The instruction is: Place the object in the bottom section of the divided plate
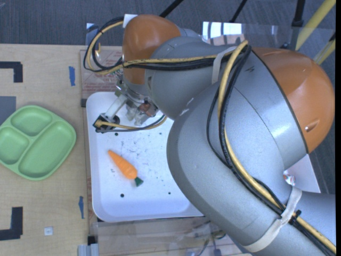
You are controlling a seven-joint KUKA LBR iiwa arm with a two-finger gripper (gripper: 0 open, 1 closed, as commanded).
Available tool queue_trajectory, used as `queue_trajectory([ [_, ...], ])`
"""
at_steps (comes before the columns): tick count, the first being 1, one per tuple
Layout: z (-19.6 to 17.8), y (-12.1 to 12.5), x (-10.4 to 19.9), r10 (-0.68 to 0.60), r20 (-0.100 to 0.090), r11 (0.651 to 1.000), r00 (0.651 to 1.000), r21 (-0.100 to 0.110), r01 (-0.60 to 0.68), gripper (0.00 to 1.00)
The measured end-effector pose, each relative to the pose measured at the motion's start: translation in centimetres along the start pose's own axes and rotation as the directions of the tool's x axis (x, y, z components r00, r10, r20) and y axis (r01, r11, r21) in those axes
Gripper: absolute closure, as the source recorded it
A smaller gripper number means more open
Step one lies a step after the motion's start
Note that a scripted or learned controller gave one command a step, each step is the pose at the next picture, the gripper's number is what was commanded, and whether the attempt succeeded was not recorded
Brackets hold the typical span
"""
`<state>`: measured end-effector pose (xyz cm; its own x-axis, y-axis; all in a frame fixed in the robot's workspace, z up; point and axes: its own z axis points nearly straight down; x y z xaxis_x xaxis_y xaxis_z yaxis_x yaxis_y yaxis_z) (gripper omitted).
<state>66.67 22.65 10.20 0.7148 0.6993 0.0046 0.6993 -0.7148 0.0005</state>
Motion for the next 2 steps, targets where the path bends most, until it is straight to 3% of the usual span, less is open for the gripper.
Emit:
queue_trajectory([
  [1, -6.16, -0.62, -0.88, 0.048, 0.002, 0.999, 0.999, 0.001, -0.048, 1.00],
  [2, -7.13, -0.61, -0.84, 0.050, 0.001, 0.999, 0.999, 0.003, -0.050, 1.00],
])
